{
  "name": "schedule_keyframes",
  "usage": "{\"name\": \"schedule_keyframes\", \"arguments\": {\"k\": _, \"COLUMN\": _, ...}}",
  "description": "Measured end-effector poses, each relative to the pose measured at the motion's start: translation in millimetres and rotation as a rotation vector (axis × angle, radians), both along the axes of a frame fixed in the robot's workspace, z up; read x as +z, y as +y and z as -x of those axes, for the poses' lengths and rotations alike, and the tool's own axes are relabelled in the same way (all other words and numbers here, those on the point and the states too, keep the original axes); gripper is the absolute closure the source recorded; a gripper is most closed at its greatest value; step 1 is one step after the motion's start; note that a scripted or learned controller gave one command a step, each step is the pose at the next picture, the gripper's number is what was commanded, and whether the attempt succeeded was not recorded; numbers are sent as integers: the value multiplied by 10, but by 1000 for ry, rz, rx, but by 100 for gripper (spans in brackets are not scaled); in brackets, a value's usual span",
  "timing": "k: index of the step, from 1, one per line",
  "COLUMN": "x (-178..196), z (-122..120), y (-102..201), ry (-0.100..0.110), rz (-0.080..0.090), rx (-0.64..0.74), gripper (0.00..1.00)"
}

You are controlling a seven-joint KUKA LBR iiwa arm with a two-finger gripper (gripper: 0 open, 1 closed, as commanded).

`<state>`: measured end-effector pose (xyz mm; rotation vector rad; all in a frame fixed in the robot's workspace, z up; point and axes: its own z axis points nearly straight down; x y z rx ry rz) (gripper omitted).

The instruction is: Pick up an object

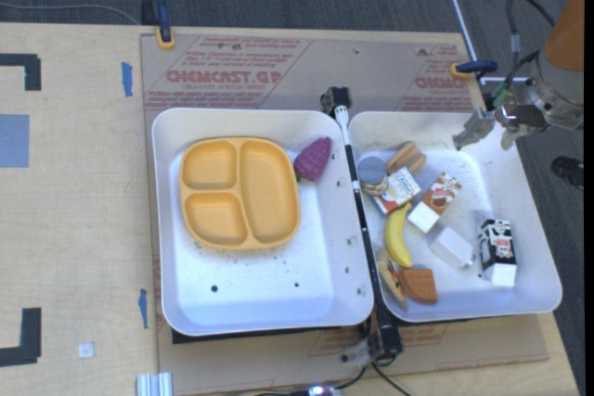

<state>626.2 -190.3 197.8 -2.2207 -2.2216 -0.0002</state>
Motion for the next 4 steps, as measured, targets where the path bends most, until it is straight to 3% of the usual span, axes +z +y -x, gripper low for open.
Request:
{"name": "schedule_keyframes", "arguments": {"k": 1, "x": -970, "z": 121, "y": 321, "ry": -2, "rz": 1, "rx": 0, "gripper": 0}}
{"name": "schedule_keyframes", "arguments": {"k": 2, "x": -1094, "z": 404, "y": 683, "ry": -10, "rz": 5, "rx": 0, "gripper": 0}}
{"name": "schedule_keyframes", "arguments": {"k": 4, "x": -1104, "z": -416, "y": 937, "ry": -4, "rz": 3, "rx": 0, "gripper": 0}}
